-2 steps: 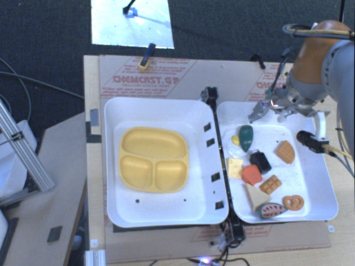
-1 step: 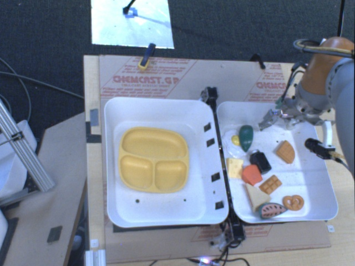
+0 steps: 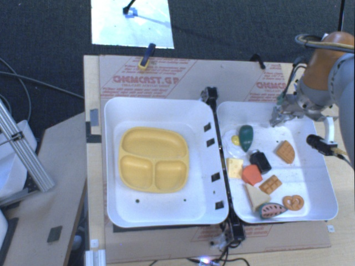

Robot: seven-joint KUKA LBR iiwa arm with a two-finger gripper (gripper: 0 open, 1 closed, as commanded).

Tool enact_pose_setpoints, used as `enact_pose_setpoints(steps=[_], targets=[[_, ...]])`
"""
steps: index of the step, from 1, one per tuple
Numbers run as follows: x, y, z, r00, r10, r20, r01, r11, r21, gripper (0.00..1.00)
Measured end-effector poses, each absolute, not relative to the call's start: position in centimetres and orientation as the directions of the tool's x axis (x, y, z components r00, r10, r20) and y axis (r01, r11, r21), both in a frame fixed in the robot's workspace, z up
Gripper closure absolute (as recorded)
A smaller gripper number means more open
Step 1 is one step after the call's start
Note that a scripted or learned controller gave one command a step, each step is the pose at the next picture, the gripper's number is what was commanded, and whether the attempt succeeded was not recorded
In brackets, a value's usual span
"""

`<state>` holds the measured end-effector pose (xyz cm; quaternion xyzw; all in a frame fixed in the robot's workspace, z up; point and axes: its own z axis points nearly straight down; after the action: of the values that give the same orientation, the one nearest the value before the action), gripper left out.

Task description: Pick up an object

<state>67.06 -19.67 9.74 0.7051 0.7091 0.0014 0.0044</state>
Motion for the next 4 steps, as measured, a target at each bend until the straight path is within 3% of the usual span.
enact_pose_setpoints(steps=[1, 2, 3, 4], targets=[[58.9, -15.0, 8.3, -0.001, 1.000, 0.004, 1.000, 0.002, -0.007, 1.00], [54.2, -11.1, 8.4, -0.002, 1.000, 0.003, 1.000, 0.002, -0.003, 1.00], [48.5, -10.5, 8.4, 0.001, 1.000, 0.001, 1.000, -0.001, -0.001, 1.00], [48.7, -21.5, 21.6, 0.008, 1.000, -0.011, 1.000, -0.007, 0.014, 1.00]])
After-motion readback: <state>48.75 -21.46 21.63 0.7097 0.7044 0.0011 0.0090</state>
